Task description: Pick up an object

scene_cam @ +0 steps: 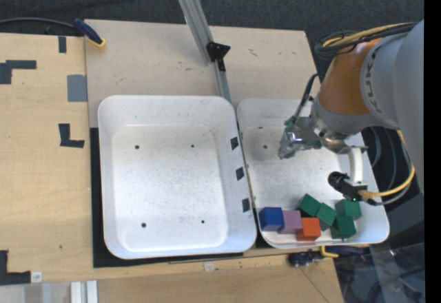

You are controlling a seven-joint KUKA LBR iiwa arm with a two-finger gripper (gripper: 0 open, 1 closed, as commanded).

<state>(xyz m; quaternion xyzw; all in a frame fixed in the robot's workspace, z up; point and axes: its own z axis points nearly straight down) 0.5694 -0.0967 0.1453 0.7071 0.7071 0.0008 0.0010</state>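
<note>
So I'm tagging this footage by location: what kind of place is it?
Probably a robotics lab grasping bench: a robot arm reaches over two white bins, small coloured blocks sit in the right one, and cables trail beside it.

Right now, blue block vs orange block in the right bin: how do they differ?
The blue block is at the left end of the cluster, beside the bin's left wall; the orange block sits further right, nearer the front rim. Blue touches just the purple block; orange is wedged between purple and the green blocks. Both are small cubes of similar size in the right bin, away from the gripper.
</note>
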